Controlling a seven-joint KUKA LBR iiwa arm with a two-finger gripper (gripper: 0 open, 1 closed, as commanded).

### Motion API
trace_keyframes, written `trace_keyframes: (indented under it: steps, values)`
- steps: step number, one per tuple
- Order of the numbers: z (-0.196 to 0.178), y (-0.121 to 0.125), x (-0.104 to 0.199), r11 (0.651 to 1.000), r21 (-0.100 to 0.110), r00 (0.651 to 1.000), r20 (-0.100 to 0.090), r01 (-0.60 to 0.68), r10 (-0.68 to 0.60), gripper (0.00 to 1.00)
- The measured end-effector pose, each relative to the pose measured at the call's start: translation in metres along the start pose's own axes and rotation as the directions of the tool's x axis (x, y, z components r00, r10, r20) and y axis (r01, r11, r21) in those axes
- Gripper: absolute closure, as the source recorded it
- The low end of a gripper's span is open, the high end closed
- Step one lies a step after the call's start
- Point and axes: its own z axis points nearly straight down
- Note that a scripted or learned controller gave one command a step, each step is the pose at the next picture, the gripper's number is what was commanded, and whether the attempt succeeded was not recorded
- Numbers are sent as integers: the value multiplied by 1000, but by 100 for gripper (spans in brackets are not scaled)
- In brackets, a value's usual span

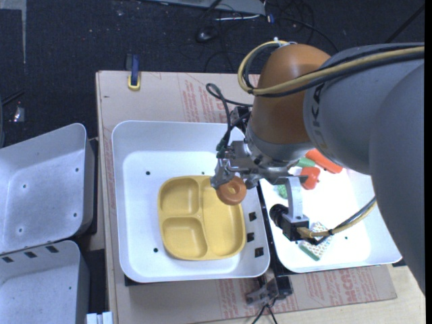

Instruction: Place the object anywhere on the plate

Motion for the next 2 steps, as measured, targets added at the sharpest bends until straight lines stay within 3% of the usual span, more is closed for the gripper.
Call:
trace_keyframes:
  steps: [1, 2]
  values:
    - [6, 7, 13, 1000, 0, 1000, 2, -5, 5, 100]
    - [6, 7, 12, 1000, 0, 1000, 2, -6, 6, 0]
